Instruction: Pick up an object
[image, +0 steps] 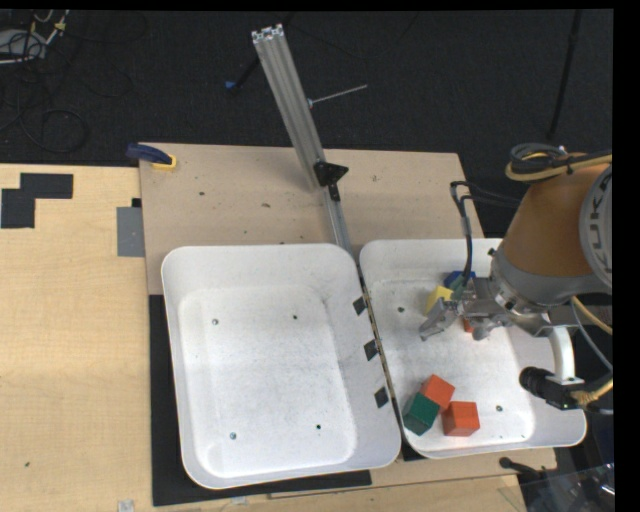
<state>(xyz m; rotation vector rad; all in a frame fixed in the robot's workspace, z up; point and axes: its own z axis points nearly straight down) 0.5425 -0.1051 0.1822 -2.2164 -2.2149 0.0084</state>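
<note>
Blocks (440, 405) lie in right bin (400, 268) on bench (240, 190).

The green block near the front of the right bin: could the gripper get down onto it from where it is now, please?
Probably yes. The green block lies uncovered, the gripper is above the same bin, but two orange blocks crowd one side.

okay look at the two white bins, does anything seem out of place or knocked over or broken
Nothing stands out. Two orange blocks and a green block sit clustered near the right white bin's front edge. A yellow block lies beside the two-finger gripper. Nothing looks spilled or damaged.
</note>
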